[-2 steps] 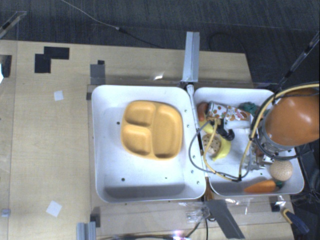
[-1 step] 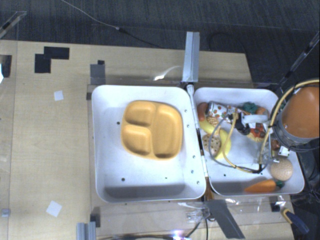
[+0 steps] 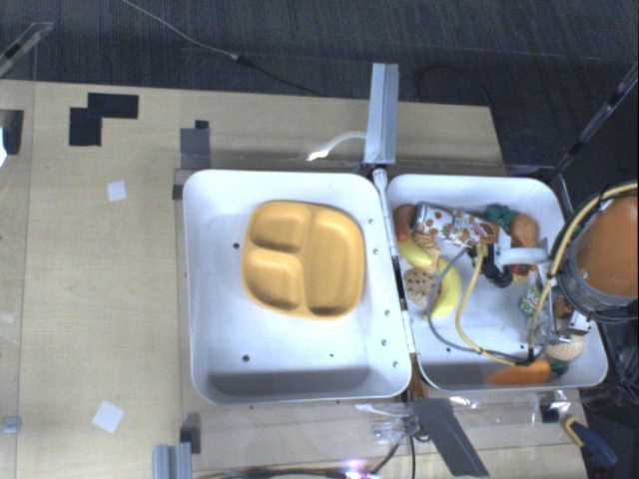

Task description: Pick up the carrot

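Observation:
The carrot (image 3: 519, 373) is orange with a green tip at its right end. It lies flat along the front wall of the right bin (image 3: 479, 183). The arm reaches in from the right, its orange band (image 3: 611, 252) over the bin's right edge. My gripper (image 3: 544, 329) hangs just above and behind the carrot's right end, close to it, with a yellow cable looping past. Nothing can be seen gripped by it.
The right bin also holds a banana (image 3: 445, 289), a round cookie (image 3: 417, 286), a printed packet (image 3: 454, 227), a green item (image 3: 496, 213), a brown item (image 3: 525, 230) and a pale egg-shaped thing (image 3: 566, 348). A yellow sectioned plate (image 3: 305, 257) lies in the left bin (image 3: 215, 297).

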Available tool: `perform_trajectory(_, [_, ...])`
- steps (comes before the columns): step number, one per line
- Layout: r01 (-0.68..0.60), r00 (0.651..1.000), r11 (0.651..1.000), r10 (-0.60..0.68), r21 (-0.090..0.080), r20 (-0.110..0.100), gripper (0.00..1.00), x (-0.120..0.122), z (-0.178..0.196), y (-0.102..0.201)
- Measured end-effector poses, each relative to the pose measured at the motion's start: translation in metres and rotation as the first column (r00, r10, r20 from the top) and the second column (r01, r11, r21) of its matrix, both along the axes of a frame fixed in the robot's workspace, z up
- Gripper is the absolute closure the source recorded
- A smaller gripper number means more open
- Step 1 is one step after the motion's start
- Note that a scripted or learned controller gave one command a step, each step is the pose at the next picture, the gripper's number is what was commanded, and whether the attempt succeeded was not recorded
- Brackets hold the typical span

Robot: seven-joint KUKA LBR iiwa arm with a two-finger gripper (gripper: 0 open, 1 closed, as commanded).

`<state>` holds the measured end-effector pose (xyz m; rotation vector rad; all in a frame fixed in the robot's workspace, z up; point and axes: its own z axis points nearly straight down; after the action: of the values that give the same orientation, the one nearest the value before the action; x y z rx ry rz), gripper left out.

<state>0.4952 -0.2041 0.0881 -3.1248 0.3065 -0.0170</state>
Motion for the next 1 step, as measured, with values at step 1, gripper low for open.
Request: perform_trajectory(1, [0.003, 1.0, 1.0, -0.003, 0.0, -0.004, 1.0, -0.0001, 0.0094, -0.0012])
